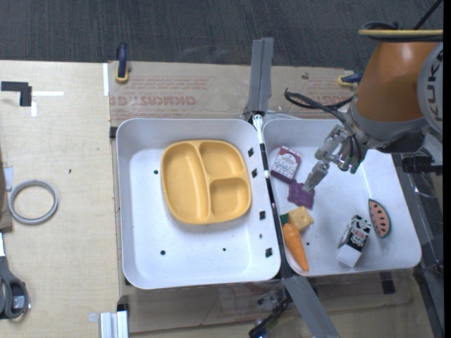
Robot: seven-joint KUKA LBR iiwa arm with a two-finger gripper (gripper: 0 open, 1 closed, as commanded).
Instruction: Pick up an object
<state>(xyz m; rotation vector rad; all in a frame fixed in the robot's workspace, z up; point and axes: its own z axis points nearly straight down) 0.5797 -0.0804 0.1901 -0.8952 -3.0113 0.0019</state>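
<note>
Gripper (pixel 318 176) hung right of center, fingers slightly apart, nothing held, just above purple toy (pixel 301 194) in right bin (pixel 402 255). Toy looked light, rigid; grip across its narrow sides.

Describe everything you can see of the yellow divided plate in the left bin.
The yellow divided plate looks like matte plastic, a rounded square with raised ribs splitting it into three compartments: one long one on the camera's left, two smaller ones on the right. It lies flat and right side up on the floor of the left bin, toward the far side. Nothing lies in it or touches it.
</note>
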